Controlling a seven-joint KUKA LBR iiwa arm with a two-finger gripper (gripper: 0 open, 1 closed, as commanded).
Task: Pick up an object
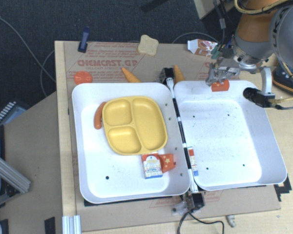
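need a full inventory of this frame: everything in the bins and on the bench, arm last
white bins: 2, white, side by side on the bench
divided plate: 1, yellow, left bin, centre
hot dog: 1, red-orange, left bin, against the plate's left edge
small carton: 1, white and blue, left bin, near edge below the plate
red packet: 1, red, touching the carton's right side
red block: 1, far edge of right bin, under the gripper
bread slice: 1, tan, bench beyond bins
carrot: 1, orange, bench beyond left bin
red disc: 1, bench, far-left
blue marker: 1, far-left bench edge
wrapper: 1, white and brown, beyond right bin
gripper: 1, grey, over the red block
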